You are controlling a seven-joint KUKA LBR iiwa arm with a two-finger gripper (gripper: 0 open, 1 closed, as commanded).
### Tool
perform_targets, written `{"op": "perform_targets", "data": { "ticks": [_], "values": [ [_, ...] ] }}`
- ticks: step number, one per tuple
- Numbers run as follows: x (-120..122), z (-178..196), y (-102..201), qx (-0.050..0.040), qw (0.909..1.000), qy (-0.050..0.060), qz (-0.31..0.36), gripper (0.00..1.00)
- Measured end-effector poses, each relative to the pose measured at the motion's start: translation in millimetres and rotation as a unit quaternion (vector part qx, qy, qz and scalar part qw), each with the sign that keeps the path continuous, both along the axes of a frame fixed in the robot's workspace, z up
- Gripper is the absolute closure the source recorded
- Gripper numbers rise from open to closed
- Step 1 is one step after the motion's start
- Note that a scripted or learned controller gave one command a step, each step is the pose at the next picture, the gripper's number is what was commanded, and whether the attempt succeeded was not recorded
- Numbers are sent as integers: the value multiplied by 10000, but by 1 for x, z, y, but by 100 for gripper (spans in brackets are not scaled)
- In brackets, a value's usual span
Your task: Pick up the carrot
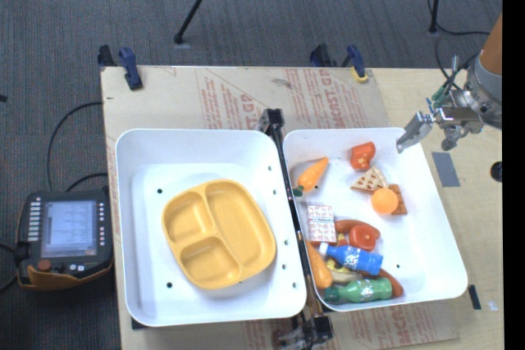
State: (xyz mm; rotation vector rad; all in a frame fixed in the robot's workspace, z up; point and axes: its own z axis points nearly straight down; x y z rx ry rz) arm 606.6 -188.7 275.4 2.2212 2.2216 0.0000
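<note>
So the bench (205,94) takes up most of the middle of the frame, brown board with blue clamps along its top edge; on it sit the two white bins side by side, the left bin (135,176) at centre-left and the right bin (435,250) at centre-right. The left bin holds a yellow divided plate (217,234) lying flat in the middle of it; the right bin is packed with toy food. The arm (492,61) comes in at the upper right edge of the frame; its gripper (433,127) hovers just above the right bin's upper right corner, and the fingers look spread apart with nothing between them. The carrot (312,174) lies in the upper left part of the right bin, tilted, near the divider between the bins; well apart from the gripper. Lower down in that bin there's a blue bottle (353,258), a green bottle (361,290) below it, and a small orange ball (384,201) to the right.
</note>
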Motion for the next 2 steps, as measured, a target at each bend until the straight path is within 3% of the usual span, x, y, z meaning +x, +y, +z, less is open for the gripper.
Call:
{"op": "perform_targets", "data": {
  "ticks": [1, 2],
  "values": [
    [22, -177, 39, 2, 9998, -1, -219, 0],
    [-51, -187, 4, 37, 9973, 11, -731, 0]
  ]
}}
